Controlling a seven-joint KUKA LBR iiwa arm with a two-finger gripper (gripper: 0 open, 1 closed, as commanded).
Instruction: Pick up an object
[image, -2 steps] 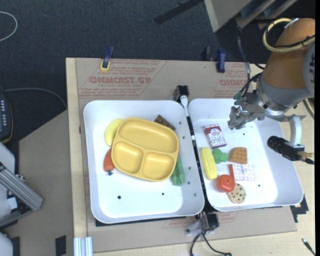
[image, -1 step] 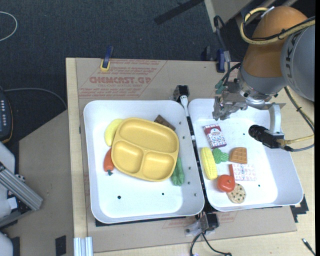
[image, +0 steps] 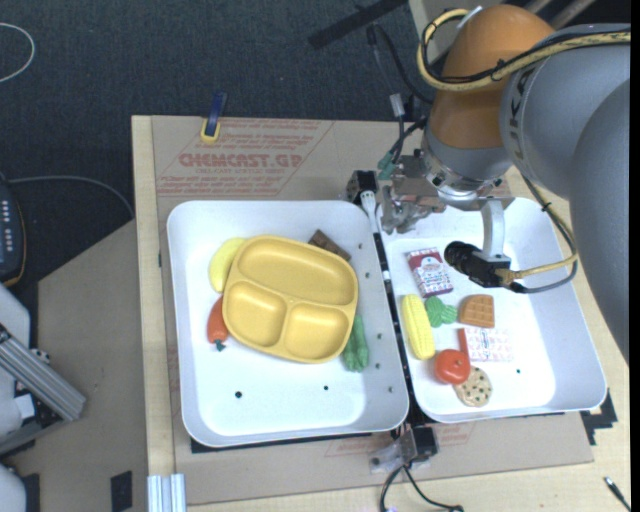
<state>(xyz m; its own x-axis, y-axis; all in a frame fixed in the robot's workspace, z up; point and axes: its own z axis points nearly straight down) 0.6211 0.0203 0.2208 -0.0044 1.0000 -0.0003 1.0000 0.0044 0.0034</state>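
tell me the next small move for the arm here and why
Probably a short shift toward the camera and then down onto the red and white carton. The gripper sits at the far left corner of the right bin, above the white floor near the divider rather than over any item, and the carton is the closest object, lying apart from the corn with room around it.

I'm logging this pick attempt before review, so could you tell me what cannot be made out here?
- Gripper: finger state unreadable in the camera view; the wrist hangs over it.
- Items under the yellow tray: the tray covers most of the yellow piece, red piece, green piece and brown piece.
- Red carton: print too small.
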